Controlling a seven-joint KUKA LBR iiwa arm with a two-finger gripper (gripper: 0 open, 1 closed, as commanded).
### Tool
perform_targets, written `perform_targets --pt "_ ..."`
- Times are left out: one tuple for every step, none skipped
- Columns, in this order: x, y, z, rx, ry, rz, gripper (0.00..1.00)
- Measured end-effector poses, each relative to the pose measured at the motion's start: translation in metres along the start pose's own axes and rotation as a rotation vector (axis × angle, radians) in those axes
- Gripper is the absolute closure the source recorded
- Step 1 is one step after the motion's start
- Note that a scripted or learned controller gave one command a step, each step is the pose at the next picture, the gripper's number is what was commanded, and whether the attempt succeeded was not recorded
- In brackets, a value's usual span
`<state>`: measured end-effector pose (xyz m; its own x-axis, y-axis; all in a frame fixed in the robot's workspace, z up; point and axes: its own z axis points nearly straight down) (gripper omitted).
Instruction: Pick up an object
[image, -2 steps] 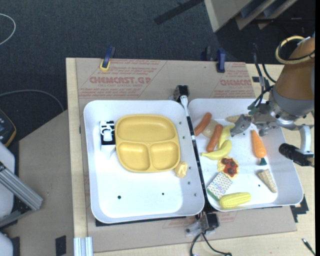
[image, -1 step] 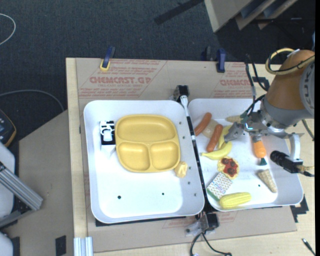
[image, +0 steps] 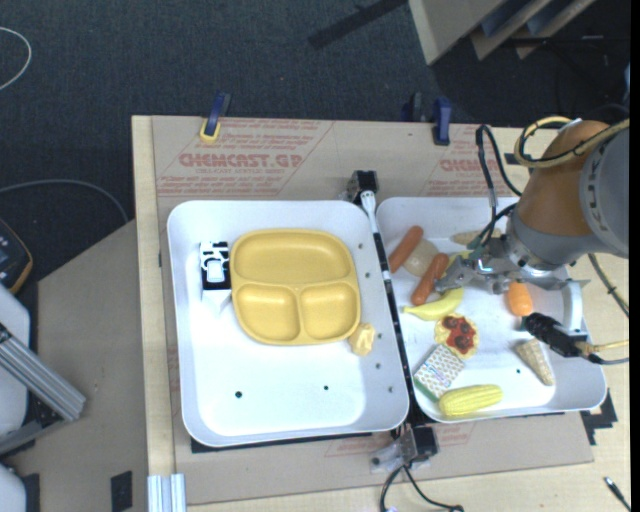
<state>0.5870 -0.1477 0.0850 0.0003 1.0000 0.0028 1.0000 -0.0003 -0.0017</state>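
Two white bins side by side. Pincer (image: 468, 270) low over right bin (image: 590, 385); apart or together, cannot tell. Nothing seen clamped.

Candidates for picking, all in right bin:
- near sausage (image: 432, 278), just left of pincer
- far sausage (image: 405, 248), further left
- banana (image: 437, 307), just beside pincer, toward camera
- pizza slice (image: 460, 335), packet (image: 438, 368) and corn cob (image: 470, 400), further toward camera
- orange (image: 519, 298), right of pincer
- pale wedge (image: 535, 362), right and toward camera

Well left of pincer, left bin (image: 190, 330): yellow divided plate (image: 295, 285).

Surface (image: 300, 155): brown board, red lettering. Dark carpet (image: 100, 60) around.
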Motion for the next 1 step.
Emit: perform_targets --pt "-0.0007 0.0013 -0.0127 -0.006 -0.003 0.0 1.0"
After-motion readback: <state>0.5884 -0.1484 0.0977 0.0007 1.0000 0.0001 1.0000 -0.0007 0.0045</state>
